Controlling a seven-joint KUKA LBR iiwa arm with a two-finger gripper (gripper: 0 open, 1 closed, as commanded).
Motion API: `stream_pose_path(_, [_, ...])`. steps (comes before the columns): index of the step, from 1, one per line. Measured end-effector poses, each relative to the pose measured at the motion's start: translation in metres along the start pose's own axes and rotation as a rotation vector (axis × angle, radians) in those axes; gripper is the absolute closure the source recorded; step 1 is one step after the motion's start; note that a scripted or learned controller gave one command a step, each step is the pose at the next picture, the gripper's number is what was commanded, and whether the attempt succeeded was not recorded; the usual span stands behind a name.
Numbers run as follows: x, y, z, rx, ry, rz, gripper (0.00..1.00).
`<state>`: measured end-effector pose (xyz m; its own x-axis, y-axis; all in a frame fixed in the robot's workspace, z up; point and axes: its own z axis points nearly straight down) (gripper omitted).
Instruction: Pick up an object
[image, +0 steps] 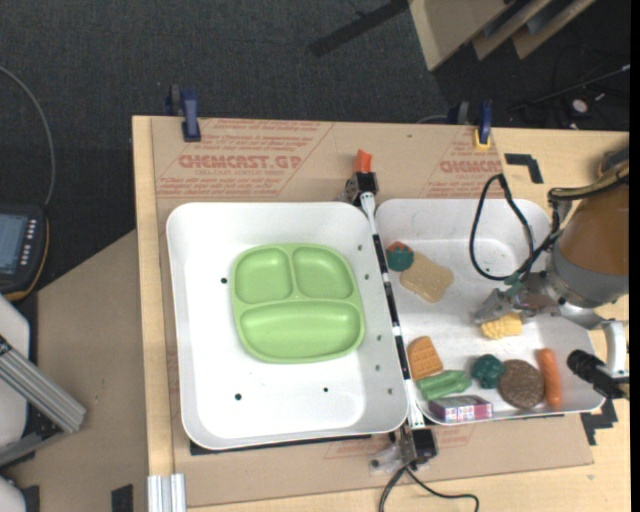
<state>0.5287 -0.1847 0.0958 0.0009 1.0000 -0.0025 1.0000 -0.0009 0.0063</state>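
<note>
The right bin (455, 222) holds several toy foods. A small yellow piece (502, 326) lies near its middle right. My gripper (504, 303) is low in that bin, directly above and behind the yellow piece and very close to it; I cannot tell if it touches. The grey arm (590, 255) comes in from the right. Further left lie a tan bread slice (427, 278) and a teal and red ball (399, 256).
Along the right bin's front lie an orange ridged piece (425, 355), a green pod (443, 382), a teal piece (488, 370), a brown patty (521, 384), an orange sausage (549, 376) and a pink box (462, 408). The left bin (200, 380) holds a green divided plate (296, 302). A black cable (484, 215) loops over the right bin.
</note>
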Motion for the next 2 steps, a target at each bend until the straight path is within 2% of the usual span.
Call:
stream_pose_path(1, [0.0633, 0.0223, -0.1174, -0.009, 0.002, -0.010, 1.00])
stream_pose_path(2, [0.0590, 0.0184, -0.1097, 0.005, 0.002, -0.001, 0.00])
